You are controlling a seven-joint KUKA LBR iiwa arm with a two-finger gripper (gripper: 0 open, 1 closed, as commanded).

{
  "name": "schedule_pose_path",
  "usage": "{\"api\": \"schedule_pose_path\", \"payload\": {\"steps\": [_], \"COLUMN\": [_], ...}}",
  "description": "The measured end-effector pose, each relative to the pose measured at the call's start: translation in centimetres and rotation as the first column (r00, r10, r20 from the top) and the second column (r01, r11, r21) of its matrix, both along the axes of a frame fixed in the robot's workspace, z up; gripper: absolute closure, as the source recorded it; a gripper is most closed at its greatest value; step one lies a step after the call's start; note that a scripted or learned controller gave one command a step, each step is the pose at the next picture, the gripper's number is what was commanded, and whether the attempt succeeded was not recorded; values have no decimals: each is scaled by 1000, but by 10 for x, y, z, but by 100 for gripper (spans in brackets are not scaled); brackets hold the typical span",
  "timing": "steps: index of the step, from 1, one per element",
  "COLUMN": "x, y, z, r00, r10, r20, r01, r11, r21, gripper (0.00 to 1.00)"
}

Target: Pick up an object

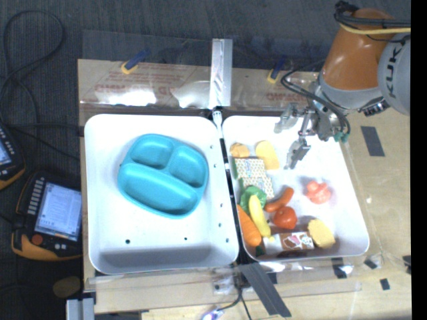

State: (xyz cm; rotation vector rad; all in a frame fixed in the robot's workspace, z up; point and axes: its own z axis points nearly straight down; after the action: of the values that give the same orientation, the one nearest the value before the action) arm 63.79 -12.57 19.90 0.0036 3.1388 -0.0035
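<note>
My gripper (298, 145) hangs over the back part of the right bin (350, 192), its fingers pointing down with a gap between them and nothing held. Just left of it lie a yellow piece (267, 154) and a patterned packet (254, 172). Below are a green vegetable (252, 196), a red sausage (279, 199), a tomato (285, 217), a yellow banana (259, 219), a carrot (249, 230), a brown box (292, 241) and a yellow lemon (321, 233). A red-pink strawberry (319, 191) sits alone to the lower right of the gripper.
The left bin (100, 199) holds a blue divided plate (162, 173). A metal post (221, 72) stands behind the divider between the bins. Handheld devices (50, 212) lie on the floor at the left. The arm's orange band (353, 52) is at the upper right.
</note>
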Motion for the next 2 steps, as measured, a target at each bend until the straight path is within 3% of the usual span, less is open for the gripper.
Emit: {"api": "schedule_pose_path", "payload": {"steps": [1,2], "x": [-66,-14], "y": [-27,-71], "z": [-99,-109], "r00": [999,1000], "r10": [47,1], "r20": [0,9], "r01": [-47,-1], "r11": [999,1000], "r21": [1,-1], "gripper": [0,0]}}
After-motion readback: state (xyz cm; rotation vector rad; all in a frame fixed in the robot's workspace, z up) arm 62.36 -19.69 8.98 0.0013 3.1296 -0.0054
